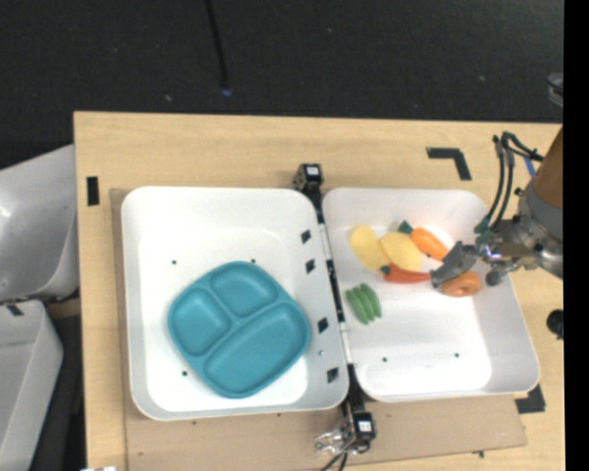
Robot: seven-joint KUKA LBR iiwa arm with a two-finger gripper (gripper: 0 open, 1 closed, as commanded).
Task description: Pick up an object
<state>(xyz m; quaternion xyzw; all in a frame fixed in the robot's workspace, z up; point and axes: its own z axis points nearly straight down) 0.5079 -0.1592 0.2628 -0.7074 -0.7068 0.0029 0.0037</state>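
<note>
Reaching in over the shallow white right-hand bin (471,361), the grey two-finger end effector (468,266) sits low among a small cluster of toy food, presumably because that is where the pickable objects lie. Its dark fingers appear to straddle a small round orange plastic piece (459,285), one finger on the side toward the divider (329,283) between the bins and one on the far side, but I cannot tell whether they are spread or pressed on it, nor whether the piece is lifted or resting on the bin floor. Taking that divider as the landmark, the orange piece lies well away from it, toward the right-hand bin's far wall. Between it and the divider come a thin red-orange chilli-like toy (404,275), touching or nearly touching the round piece, then two pale yellow lemon-shaped toys (404,251) and (366,245) pressed against one another, and an orange carrot-like toy (430,240) just beyond them. A ridged green plastic vegetable (364,303) lies apart from the cluster, close beside the divider. That makes six toys in the right bin by my count, though overlaps in the pile make it uncertain. On the other side of the divider, the second white bin (147,263) holds one blue three-compartment plastic tray (238,328), lying flat at a slant. Both bins rest on the pale wooden tabletop (196,150), two in all.
</note>
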